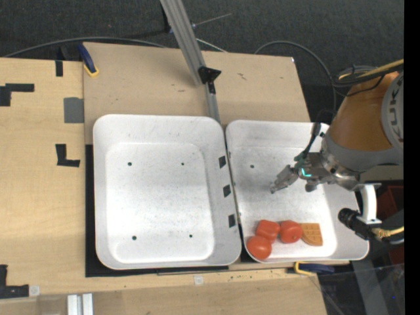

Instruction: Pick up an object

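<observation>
We see two white bins side by side on the bench. In the right bin (262, 143), the gripper (291, 179) hangs over the bare floor near the middle, arm (364, 126) entering from 3 o'clock. Its fingers (281, 181) point toward 9 o'clock; we cannot tell how far apart they stand, and nothing shows between them. The objects sit at the bin's 6 o'clock edge: three red pieces (268, 229) clustered together, with an orange waffle-like piece (312, 234) just beside them at their 3 o'clock. All lie well apart from the gripper, toward its 6 o'clock. The left bin (157, 126) lies at 9 o'clock of the right one.
</observation>
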Controlling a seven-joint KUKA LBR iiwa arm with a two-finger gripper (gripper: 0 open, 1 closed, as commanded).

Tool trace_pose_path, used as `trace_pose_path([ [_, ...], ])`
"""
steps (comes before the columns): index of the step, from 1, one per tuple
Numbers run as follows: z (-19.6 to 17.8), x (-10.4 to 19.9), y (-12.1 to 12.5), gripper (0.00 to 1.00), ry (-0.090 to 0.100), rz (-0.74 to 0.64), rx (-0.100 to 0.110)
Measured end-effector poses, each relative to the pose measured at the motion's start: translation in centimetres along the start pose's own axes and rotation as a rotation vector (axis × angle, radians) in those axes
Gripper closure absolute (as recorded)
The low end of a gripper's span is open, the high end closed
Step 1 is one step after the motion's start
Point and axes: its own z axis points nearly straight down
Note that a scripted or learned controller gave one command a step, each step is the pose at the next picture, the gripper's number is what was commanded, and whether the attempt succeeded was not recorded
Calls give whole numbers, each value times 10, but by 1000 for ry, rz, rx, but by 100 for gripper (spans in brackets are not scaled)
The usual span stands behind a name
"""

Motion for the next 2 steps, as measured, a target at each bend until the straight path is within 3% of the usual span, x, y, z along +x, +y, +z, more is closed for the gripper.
trace_pose_path([
  [1,-2,0,1,0,-1,-1,-5],
  [2,41,-1,-1,0,-1,0,0],
])
